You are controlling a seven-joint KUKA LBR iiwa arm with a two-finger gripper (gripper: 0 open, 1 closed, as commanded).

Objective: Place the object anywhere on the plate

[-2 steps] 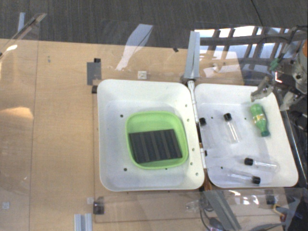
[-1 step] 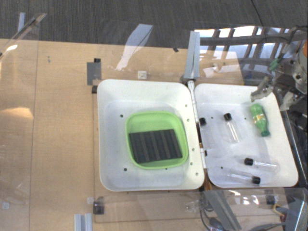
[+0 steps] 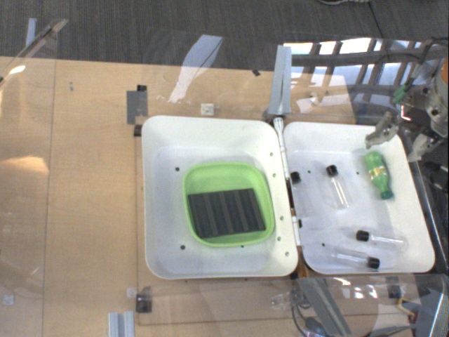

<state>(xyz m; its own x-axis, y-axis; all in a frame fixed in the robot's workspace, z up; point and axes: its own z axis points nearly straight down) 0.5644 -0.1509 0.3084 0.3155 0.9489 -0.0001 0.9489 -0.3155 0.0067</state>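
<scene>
green bottle (image 3: 378,175) lies in right bin (image 3: 421,255).

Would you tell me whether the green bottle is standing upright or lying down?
Lying down: the green bottle rests on its side on the right bin floor.

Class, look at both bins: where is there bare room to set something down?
Left bin: bare floor rings the green plate, widest at its left. Right bin: free left-centre patch between the vials. Crowded by the green bottle and lower vials.

Tool (image 3: 383,130) at far right, angled down-left.
</scene>
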